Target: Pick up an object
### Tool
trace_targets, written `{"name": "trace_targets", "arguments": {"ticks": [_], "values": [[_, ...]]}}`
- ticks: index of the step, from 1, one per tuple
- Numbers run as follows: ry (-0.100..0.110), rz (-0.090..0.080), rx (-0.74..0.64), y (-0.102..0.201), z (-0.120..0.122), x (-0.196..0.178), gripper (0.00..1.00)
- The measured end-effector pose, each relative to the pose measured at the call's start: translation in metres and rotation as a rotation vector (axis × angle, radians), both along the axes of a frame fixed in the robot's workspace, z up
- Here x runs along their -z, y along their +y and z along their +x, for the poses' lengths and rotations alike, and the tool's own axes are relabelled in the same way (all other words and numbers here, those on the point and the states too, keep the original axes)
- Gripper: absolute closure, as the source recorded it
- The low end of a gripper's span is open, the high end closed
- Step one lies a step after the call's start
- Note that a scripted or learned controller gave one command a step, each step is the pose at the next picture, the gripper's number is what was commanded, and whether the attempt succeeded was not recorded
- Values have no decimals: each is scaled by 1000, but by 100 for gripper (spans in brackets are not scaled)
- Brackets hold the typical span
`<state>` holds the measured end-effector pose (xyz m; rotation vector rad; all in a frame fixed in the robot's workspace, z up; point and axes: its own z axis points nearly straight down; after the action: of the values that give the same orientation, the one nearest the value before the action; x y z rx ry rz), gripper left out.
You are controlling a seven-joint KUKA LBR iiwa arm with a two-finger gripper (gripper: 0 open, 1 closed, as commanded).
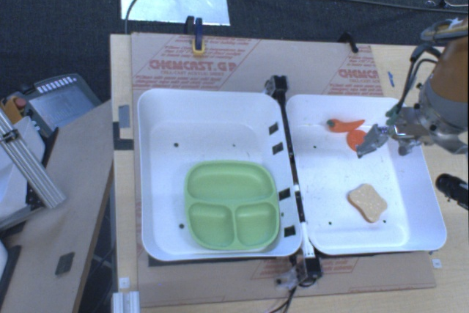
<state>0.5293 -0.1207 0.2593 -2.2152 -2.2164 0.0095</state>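
The right bin [418, 231] holds an orange carrot-shaped piece [341, 125] near its far wall, with a red-orange piece [356, 137] right beside it. A tan slice of bread [367, 202] lies nearer the front. My gripper [387, 144] hangs over the far right part of this bin, open, with nothing between its fingers. Its left fingertip [366, 144] sits at the edge of the red-orange piece; I cannot tell whether they touch. The bread lies well in front of the gripper.
In the left bin [157, 157] a green divided plate [232, 204] lies at the front. A black clip strip [287, 157] runs along the seam between the bins. The grey arm [447, 99] comes in from the right over the right bin's rim.
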Motion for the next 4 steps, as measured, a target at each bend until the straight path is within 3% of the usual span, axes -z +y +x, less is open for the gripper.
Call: {"name": "trace_targets", "arguments": {"ticks": [1,4], "values": [[-12,-1,-2,0,2,-6,0],[-7,-1,0,-6,15,164,0]]}}
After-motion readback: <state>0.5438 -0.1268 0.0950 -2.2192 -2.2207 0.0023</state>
